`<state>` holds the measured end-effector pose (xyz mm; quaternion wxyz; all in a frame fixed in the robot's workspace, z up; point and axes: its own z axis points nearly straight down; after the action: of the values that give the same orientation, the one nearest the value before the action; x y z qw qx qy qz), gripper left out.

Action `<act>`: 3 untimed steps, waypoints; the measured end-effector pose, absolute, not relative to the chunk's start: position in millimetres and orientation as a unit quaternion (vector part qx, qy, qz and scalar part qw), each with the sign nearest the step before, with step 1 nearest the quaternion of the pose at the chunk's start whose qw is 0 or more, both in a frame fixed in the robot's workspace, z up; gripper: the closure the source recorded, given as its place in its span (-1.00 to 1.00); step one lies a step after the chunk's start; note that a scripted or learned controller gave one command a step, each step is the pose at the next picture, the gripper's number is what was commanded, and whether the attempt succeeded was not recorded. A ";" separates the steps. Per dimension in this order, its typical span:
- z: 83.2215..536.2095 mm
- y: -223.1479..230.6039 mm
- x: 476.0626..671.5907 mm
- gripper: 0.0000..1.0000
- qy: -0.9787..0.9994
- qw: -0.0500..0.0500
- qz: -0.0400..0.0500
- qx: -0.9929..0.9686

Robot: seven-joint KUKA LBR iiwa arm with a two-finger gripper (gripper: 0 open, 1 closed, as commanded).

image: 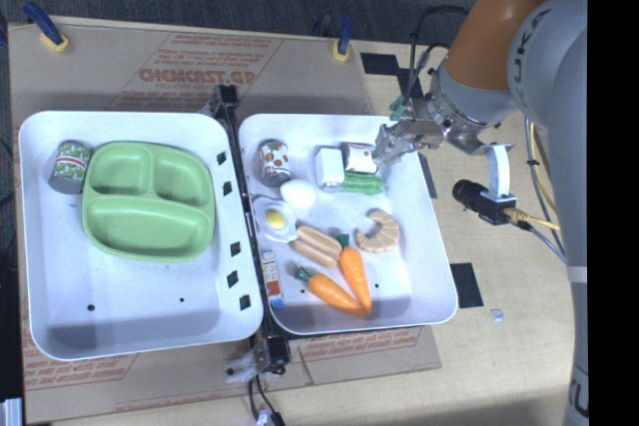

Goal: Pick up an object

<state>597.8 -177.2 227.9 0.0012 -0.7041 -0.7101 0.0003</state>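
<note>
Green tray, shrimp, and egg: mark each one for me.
Green tray (150, 200), camera view, centre divider.
Shrimp (379, 231), camera view, middle of its curved body.
Egg (298, 195), camera view, top of shell.

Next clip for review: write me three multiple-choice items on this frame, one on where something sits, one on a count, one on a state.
1. Where does the green divided plate lie?
A. In the left bin
B. In the right bin
C. On the cardboard

2. How many toy carrots lie in the right bin?
A. One
B. Two
C. Four

3. How is the gripper placed?
A. Above the left bin's far corner
B. Over the right bin's upper right part, by the white and green pack
C. Down on the carrots

Answers: 1 A, the plate fills much of the left bin, beside a small can. 2 B, two orange carrots lie near the front edge. 3 B, the gripper sits just right of the pack.
</note>
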 end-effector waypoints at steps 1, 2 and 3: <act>227.7 -177.2 597.7 -1.00 -0.710 0.001 0.000 -0.704; 91.4 -159.3 565.1 -1.00 -0.709 0.001 0.001 -0.705; 101.7 -159.6 565.7 1.00 -0.711 0.001 0.002 -0.703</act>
<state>565.7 -159.6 101.7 0.0013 -0.7030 -0.7112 0.0022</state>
